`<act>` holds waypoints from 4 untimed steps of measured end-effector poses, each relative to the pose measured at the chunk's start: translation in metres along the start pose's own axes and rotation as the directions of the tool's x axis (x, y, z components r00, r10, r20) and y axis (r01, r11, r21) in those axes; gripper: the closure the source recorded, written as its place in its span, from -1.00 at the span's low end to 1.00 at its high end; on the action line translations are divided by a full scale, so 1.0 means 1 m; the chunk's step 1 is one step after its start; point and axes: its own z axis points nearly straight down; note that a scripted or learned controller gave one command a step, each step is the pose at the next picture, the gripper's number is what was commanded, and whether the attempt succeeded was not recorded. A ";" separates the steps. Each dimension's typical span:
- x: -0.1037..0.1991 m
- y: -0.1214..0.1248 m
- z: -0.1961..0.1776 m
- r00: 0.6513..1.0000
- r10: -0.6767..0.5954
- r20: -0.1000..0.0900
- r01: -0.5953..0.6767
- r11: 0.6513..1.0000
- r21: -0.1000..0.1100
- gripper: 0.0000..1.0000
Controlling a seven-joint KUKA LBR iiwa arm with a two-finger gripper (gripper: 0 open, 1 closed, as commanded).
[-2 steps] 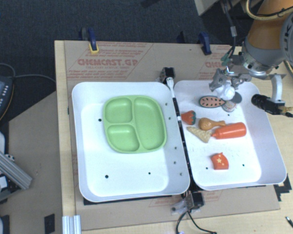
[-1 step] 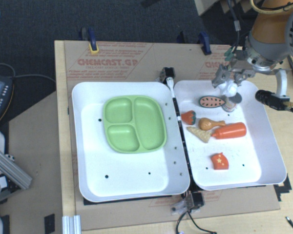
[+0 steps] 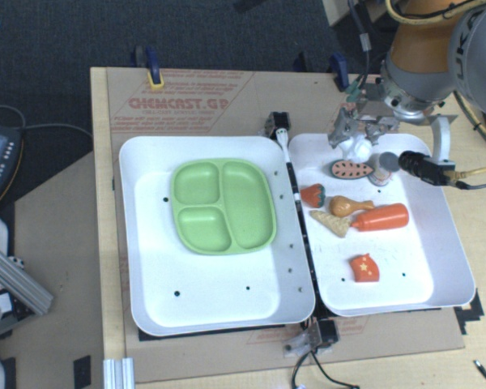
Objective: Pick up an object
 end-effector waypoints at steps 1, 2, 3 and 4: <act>0.045 -0.007 0.000 1.000 0.001 0.001 -0.001 1.000 0.001 1.00; 0.097 -0.033 0.013 1.000 0.001 0.001 -0.001 1.000 0.003 1.00; 0.126 -0.030 0.005 1.000 0.001 0.001 -0.001 1.000 -0.003 1.00; 0.107 -0.030 0.005 1.000 0.006 0.002 -0.006 1.000 -0.002 1.00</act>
